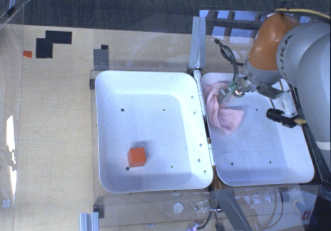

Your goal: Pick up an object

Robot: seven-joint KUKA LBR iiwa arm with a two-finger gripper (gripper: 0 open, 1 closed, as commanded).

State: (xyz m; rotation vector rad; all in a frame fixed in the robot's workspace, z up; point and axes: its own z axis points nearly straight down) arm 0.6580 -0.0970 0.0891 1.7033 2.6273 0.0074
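Pink cloth (pixel 223 112), soft and crumpled, beneath the gripper (pixel 231 92)

Smooth plastic bins on a pale wood-look desk, with soft cloth and a matt block.

Both white bins (pixel 155 82) look like smooth, slightly glossy plastic. The pink cloth (pixel 223 112) is soft and crumpled. The orange block (pixel 137 157) looks matt. The desk (pixel 51 136) shows light wood grain. The arm (pixel 305 51) has a smooth grey shell and glossy orange band.
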